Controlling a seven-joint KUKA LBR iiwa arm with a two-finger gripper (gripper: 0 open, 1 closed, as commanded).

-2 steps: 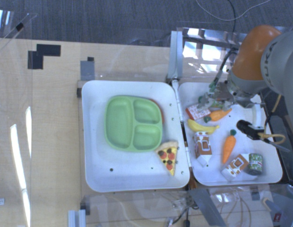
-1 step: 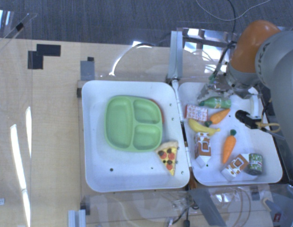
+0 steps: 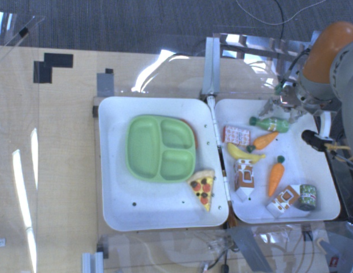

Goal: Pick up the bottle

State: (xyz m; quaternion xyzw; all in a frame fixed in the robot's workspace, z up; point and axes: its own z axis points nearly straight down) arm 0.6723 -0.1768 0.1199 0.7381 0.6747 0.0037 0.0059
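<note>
The green bottle (image 3: 271,124) lies on its side near the far edge of the right bin (image 3: 319,169), its cap pointing left. My gripper (image 3: 283,111) hangs just behind and above the bottle, at the end of the grey arm with the orange band. Its fingers stand open, one toward the bottle's left part and one past its right end. Nothing is between them.
In the right bin lie a small carrot (image 3: 265,140) touching the bottle's front, a red-and-white box (image 3: 237,135), a banana (image 3: 245,152), a second carrot (image 3: 275,177), two cartons (image 3: 243,175) (image 3: 283,199) and a green can (image 3: 307,196). The left bin (image 3: 117,169) holds a green divided plate (image 3: 161,148) and a pizza slice (image 3: 203,187).
</note>
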